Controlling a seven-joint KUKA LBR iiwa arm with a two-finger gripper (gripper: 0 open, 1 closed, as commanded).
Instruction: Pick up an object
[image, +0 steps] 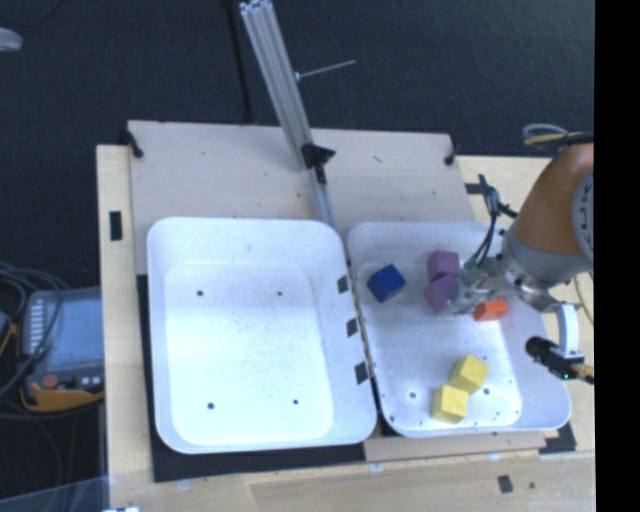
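The right bin (400, 400) holds several small blocks. A blue cube (385, 282) lies near its left wall. Two purple blocks sit together, one (444, 265) behind the other (440, 292). My gripper (470, 297) is down in this bin, right beside the nearer purple block, with a small orange piece (490, 311) just at its right. Two yellow blocks (468, 373) (450, 403) rest near the bin's front. The arm's grey wrist and orange band (553, 215) hang over the bin's right side.
The left bin (250, 330) stands alongside the right one. A slanted metal rail (285, 90) rises from the back between the bins. A black part of the arm (553, 356) hangs over the right bin's rim.
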